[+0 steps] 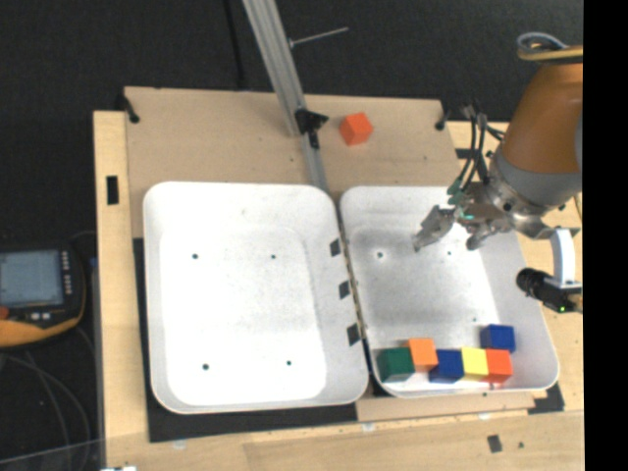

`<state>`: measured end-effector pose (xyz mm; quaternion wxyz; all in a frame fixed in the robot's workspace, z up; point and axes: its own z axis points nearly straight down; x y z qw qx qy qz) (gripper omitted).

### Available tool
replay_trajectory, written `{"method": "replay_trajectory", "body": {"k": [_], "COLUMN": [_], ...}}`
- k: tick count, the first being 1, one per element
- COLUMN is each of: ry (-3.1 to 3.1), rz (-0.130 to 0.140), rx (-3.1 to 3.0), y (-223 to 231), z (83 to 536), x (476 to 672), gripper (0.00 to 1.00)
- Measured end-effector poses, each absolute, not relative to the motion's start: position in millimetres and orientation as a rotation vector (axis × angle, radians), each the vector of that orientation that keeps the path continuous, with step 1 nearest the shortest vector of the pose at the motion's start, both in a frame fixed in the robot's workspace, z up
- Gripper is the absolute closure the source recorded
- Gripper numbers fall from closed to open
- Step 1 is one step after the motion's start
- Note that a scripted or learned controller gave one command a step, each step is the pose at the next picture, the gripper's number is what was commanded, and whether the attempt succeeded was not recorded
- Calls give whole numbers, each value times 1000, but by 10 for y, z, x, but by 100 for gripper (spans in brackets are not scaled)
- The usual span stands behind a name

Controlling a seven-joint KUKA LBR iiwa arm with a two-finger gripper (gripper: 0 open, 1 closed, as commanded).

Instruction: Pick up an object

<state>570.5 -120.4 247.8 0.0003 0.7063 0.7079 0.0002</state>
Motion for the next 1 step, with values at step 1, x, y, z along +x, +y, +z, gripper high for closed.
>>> {"method": "replay_trajectory", "body": {"k": [1], "ry": [2219], "rz": [2], "rx": [2222], "y": [-1207], "z": [2480], "x": [5706], "gripper": [0]}}
